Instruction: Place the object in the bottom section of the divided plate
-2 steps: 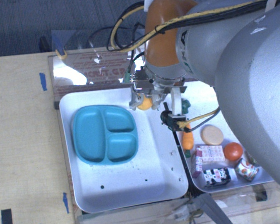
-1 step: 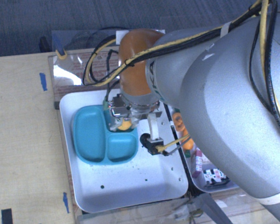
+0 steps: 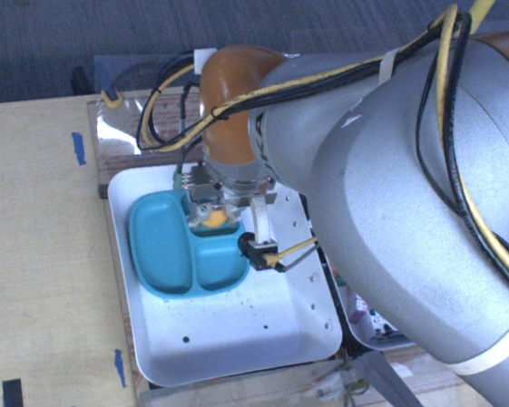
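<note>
- Grey arm casing [image 3: 401, 209] lies closest to the lens and takes up the 3 o'clock side of our view, with black and yellow cables [image 3: 447, 130] running across it.
- Orange, the wrist band [image 3: 229, 100] sits toward 12 o'clock, above the left white bin [image 3: 232, 328].
- Below the band, the gripper [image 3: 214, 204] points down over the 1 o'clock part of the blue divided plate [image 3: 161, 245]. From this angle its own body hides the tips, so we cannot tell whether it is open or closed, or whether it grips anything.
- At 4 o'clock from the gripper, a black fitting [image 3: 258, 250] with a yellow lead hangs off the arm, over the plate's rim.
- Directly beneath the gripper we see the object [image 3: 212, 218], a small yellow-orange lump. It is in the small plate section at 1 o'clock, just beside the ridge that splits the plate.
- Much of the object is covered, so we cannot tell its long axis or which way it points.
- The small section at 5 o'clock and the large section at 9 o'clock show bare blue.
- The plate rests in the 11 o'clock part of the bin, on the pale wooden bench [image 3: 43, 268].
</note>
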Controlling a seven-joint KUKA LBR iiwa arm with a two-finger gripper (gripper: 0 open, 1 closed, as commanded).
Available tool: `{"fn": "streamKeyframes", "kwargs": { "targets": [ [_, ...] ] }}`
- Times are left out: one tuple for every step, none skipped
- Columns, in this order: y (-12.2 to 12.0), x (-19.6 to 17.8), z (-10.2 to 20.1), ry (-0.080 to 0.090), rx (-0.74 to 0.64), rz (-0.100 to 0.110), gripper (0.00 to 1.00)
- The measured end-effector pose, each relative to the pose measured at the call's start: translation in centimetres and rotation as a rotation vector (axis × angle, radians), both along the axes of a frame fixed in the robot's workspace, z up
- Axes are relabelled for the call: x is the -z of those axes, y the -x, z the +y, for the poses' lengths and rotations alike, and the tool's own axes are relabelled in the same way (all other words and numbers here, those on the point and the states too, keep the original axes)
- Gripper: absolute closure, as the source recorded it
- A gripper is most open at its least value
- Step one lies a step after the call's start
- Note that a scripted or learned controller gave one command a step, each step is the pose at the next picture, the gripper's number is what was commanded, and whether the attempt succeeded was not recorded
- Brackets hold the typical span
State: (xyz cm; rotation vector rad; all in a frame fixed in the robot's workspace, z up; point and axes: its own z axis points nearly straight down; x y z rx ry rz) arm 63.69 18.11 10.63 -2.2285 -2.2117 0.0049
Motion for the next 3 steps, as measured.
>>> {"fn": "streamKeyframes", "kwargs": {
  "targets": [
    [-2.63, -0.57, 2.69, 0.029, 0.131, 0.027, 1.0],
    [-3.19, 0.05, 3.45, 0.019, 0.526, 0.024, 1.0],
    [-3.51, 0.41, 3.52, 0.011, 0.524, 0.001, 0.0]
  ]
}}
